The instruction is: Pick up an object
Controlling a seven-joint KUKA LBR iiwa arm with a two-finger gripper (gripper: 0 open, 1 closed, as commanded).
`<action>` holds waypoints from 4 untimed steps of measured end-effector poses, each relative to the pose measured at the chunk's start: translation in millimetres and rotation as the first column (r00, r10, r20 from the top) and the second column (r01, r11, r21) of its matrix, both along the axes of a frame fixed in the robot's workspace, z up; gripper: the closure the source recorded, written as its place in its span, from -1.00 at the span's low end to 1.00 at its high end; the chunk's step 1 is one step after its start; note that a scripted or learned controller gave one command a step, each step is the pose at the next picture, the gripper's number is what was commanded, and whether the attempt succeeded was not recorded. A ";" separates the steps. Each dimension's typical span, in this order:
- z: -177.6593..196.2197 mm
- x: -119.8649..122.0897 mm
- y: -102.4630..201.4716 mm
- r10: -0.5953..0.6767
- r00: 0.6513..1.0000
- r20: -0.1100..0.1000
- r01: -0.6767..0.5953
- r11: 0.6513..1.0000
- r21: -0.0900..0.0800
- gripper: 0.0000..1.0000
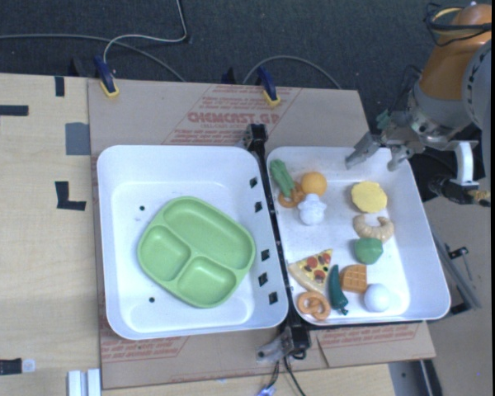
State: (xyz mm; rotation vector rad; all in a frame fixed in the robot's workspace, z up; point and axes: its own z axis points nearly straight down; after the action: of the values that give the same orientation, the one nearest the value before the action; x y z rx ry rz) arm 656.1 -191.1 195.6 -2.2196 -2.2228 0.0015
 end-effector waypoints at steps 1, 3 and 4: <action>-108.4 -15.1 -32.8 0.000 1.000 0.004 0.000 1.000 -0.002 -1.00; -109.5 -12.1 66.3 0.002 1.000 0.006 -0.002 1.000 0.000 -1.00; -111.3 8.5 86.3 -0.001 1.000 -0.016 0.001 1.000 -0.010 -1.00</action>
State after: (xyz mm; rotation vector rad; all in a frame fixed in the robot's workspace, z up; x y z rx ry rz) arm 664.6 -104.9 84.3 -2.2172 -2.2186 0.0307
